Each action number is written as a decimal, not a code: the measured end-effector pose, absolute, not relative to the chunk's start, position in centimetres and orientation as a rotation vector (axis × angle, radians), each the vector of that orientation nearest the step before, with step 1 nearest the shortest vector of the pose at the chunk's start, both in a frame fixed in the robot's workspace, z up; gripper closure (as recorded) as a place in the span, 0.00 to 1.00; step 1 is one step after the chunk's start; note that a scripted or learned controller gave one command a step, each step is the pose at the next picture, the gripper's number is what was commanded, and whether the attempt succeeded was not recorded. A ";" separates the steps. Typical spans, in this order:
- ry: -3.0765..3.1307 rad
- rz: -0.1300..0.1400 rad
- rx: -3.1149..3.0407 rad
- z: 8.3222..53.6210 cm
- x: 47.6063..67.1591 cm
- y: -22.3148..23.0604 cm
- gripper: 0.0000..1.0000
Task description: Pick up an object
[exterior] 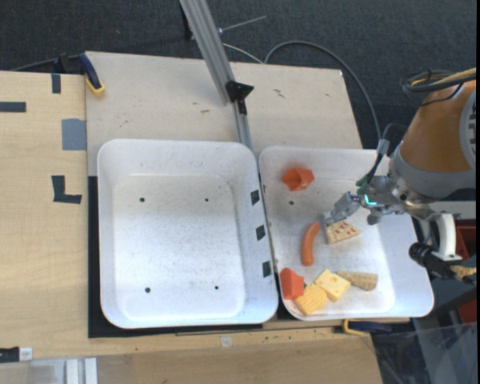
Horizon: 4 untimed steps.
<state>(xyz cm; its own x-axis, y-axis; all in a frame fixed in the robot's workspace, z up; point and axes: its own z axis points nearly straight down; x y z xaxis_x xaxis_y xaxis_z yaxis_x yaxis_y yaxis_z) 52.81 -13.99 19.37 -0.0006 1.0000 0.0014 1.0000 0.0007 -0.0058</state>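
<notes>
Objects sit loose in the right shallow white plastic bin (400, 294); landmark = the orange sausage-shaped piece (308, 243), lying upright-ish near bin centre. Up from the sausage, well apart, a small orange-red block (298, 178). Just right of the sausage, a tan cracker-like wedge with dots (342, 232). Below the sausage, near the bin's front-left corner, a small red-orange chunk (291, 283), touching a yellow-orange waffle-textured square (311, 300). Beside that square, below-right of the sausage, a pale yellow cheese-like block (332, 284), and further right a beige tapered wedge (359, 280), touching or nearly touching the cheese block.

Grey two-finger gripper (339, 211) is up-right of the sausage, directly above the cracker wedge, its tip touching or just over the wedge's upper-left edge. Fingers: cannot tell whether spread or pressed together, too small and blurred. Nothing visibly between them. Grey arm with orange band (432, 142) comes in from far right of the sausage.

Left shallow white plastic bin (112, 214) is left of the sausage, side by side with the right bin. Grey metal pole (212, 42) slants in from the top, well above the sausage.
</notes>
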 end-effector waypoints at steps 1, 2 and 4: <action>-2.222 0.002 -2.218 19.6 52.9 -14.0 0.00; -2.218 0.007 -2.216 13.2 52.7 -13.5 0.00; -2.222 0.002 -2.219 9.9 52.7 -13.4 1.00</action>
<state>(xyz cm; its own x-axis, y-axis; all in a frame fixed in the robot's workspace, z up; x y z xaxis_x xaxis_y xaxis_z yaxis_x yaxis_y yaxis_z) 52.67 -13.36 9.90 -0.0017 1.0000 0.0001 1.0000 0.0017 -0.0016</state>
